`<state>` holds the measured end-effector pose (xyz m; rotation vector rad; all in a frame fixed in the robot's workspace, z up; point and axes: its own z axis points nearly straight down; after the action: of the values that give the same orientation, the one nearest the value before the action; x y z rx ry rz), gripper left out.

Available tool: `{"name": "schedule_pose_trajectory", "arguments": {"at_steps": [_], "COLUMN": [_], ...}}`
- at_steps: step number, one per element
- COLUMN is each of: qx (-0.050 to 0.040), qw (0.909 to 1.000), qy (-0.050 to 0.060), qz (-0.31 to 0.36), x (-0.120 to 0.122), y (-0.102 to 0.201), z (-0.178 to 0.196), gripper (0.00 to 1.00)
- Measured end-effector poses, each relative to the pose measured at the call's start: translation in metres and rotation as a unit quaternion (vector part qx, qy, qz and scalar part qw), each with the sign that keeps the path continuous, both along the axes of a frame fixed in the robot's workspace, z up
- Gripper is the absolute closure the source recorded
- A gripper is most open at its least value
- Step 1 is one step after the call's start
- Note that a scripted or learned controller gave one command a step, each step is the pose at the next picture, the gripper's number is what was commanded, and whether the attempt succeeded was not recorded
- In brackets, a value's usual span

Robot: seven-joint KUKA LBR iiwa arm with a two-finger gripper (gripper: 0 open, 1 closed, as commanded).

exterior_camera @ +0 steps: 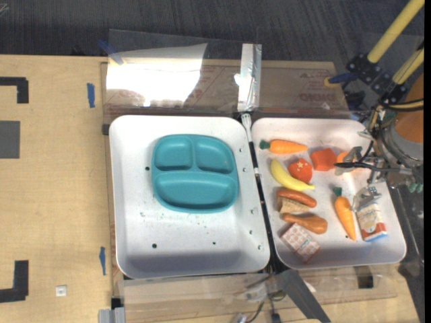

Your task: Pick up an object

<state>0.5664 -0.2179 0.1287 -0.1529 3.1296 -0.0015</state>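
Observation:
The right bin [394, 251] holds several toy foods: a carrot [287, 146] at the top, a red tomato [301, 171], a yellow banana [285, 176], an orange-red block [323, 158], a hot dog [296, 198], a brown bread piece [308, 221], a wrapped cracker [300, 241], a second carrot [345, 218] and a small carton [371, 222]. My gripper [367, 191] hangs low over the bin's right side, just above the carton and right of the second carrot. Nothing visibly sits in its grasp.
The left bin [128, 234] carries a teal divided plate [195, 172]. A clear plastic sheet [161, 79] and a metal strip [249, 76] lie behind the bins. Yellow poles [397, 22] and clamps stand at the back right, near the arm.

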Motion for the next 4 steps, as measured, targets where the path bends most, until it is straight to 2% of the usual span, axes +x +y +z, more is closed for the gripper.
{"name": "schedule_pose_trajectory", "arguments": {"at_steps": [1, 4], "qx": [-0.0027, -0.0016], "qw": [0.9931, 0.9817], "qy": [-0.015, -0.017], "qz": [-0.116, -0.190], "x": [-0.0359, -0.0450], "y": [-0.0072, -0.0089], "z": [-0.0269, -0.0272], "gripper": [0.00, 0.00]}}
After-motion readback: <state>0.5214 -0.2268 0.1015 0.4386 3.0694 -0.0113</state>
